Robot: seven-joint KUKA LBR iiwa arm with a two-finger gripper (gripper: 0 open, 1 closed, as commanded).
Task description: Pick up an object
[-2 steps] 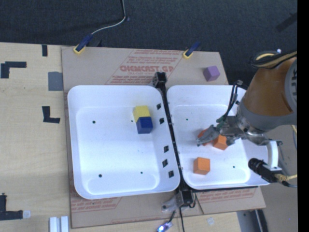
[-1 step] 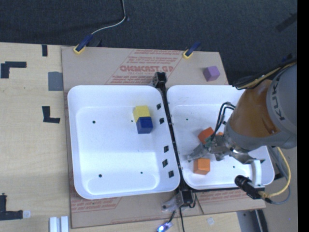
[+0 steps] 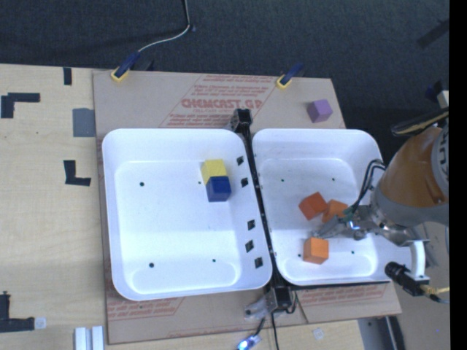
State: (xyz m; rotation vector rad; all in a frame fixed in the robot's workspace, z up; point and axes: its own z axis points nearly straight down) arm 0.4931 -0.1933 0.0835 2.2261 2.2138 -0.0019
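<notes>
Three orange blocks (image 3: 315,249) are seen clustered in the right bin (image 3: 292,146), the pincer (image 3: 337,226) lowered among them; whether it is open or closed cannot be told. A grasp could be spoiled by the crowding: one block may be nudged aside, or two caught at once and dropped. In the left bin (image 3: 124,217), a yellow block (image 3: 214,168) is touched by a blue block (image 3: 218,188). Both bins are carried on a cardboard sheet (image 3: 211,100) on the pale surface (image 3: 44,217), where a purple block (image 3: 319,110) lies apart; dark floor (image 3: 292,20) is seen beyond.
</notes>
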